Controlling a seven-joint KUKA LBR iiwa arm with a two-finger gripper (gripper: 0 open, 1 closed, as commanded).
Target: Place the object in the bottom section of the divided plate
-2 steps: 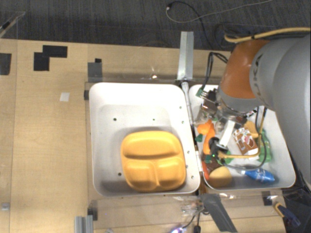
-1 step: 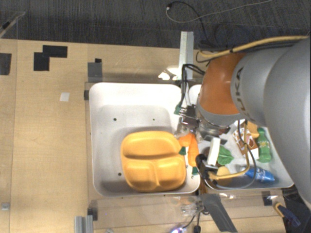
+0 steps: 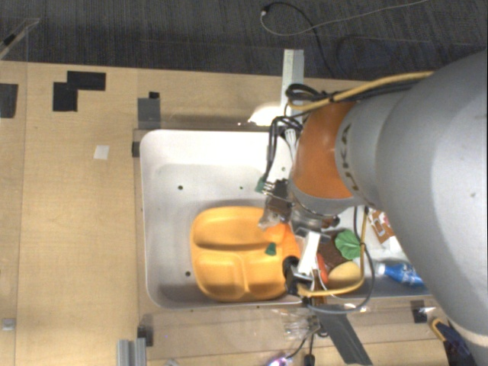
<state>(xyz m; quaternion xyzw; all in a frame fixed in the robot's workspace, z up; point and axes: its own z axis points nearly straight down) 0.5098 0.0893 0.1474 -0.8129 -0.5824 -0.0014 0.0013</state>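
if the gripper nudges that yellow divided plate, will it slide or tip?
The yellow divided plate looks like rigid moulded plastic, so it probably keeps its shape. It sits low and wide on the smooth white bin, so it would likely slide rather than tip.

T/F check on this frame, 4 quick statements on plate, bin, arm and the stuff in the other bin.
1. The divided plate is blue. False: it is yellow-orange.
2. The plate lies in the left white bin, toward its near right corner. True.
3. The arm's orange band is above the bins, at the plate's right side. True.
4. The right bin holds nothing green. False: a green object lies there, beside a blue one.
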